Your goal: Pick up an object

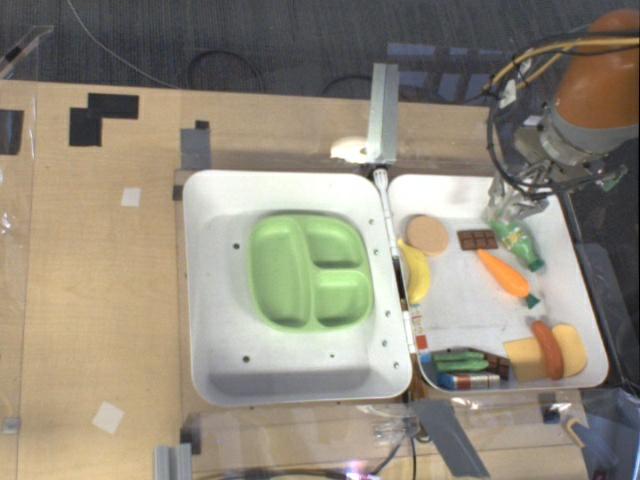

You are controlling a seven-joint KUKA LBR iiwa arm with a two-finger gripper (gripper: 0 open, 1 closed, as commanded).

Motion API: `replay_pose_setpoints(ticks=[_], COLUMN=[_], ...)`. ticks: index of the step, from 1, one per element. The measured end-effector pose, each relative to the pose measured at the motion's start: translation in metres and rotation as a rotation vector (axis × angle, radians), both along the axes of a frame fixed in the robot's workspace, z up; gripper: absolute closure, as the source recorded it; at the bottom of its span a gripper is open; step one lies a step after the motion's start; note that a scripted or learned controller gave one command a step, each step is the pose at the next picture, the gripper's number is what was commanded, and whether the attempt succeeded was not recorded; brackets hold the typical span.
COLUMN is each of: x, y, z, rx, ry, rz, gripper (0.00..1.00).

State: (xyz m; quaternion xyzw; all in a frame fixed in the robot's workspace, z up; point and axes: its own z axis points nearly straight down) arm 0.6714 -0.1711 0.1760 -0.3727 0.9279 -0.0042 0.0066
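My gripper (507, 208) hangs low over the back right part of the right bin (470, 308), below the arm's orange band. Its tip is right at the upper end of a green packet (522, 245) that lies on the bin floor. An orange carrot (503, 274) lies just in front of the packet. A brown chocolate bar (477, 239) sits to the left of the gripper. Further left are a round tan cookie (428, 234) and a yellow banana (417, 272).
A red sausage (546, 348) rests on a yellow cheese wedge (568, 348) at the bin's front right. A dark pack of markers (463, 366) lies along the front wall. The left bin (215, 348) holds a green divided plate (308, 271). Cables loop beside the arm.
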Motion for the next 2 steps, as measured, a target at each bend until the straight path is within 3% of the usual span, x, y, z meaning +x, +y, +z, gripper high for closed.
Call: replay_pose_setpoints(ticks=[1,2], x=[0.0,-0.053], y=[0.003,0.042], z=[-0.001,-0.086], rx=[0.003,0.002], ry=[0.002,0.0], rz=[0.003,0.077], gripper=[0.0,0.0])
